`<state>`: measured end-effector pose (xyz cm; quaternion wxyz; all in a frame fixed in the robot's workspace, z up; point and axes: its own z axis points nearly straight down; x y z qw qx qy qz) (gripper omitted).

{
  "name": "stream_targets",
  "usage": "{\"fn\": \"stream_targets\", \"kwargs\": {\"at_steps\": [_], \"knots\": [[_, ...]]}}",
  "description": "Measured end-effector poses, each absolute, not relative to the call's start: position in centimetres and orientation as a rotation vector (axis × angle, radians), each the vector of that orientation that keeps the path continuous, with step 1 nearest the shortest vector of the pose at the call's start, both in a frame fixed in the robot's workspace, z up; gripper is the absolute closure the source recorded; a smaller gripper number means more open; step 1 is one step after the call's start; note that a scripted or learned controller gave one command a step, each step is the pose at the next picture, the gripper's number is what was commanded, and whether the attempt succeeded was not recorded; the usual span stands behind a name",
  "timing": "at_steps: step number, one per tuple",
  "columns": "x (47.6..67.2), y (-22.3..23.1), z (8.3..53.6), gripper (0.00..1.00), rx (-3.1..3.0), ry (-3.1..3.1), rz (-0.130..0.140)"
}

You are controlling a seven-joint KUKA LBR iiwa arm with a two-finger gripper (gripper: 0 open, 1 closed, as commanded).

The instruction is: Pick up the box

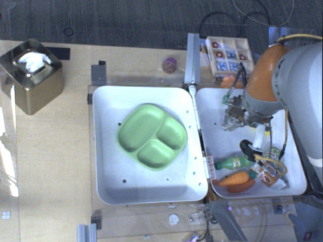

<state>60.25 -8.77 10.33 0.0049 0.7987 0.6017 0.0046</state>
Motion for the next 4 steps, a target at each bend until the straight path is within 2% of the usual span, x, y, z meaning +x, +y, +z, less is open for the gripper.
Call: {"fn": "stream_targets", "kwargs": {"at_steps": [1,2,3,4], "knots": [[59.6,-19.4,12.9,1.0,2.324,2.105,0.006],[59.6,-19.4,12.9,0.0,2.324,2.105,0.006],[59.6,-11.8,8.9,0.0,2.304,2.122,0.014],[66.9,-14.8,14.3,0.0,2.325,2.1,0.01]]}}
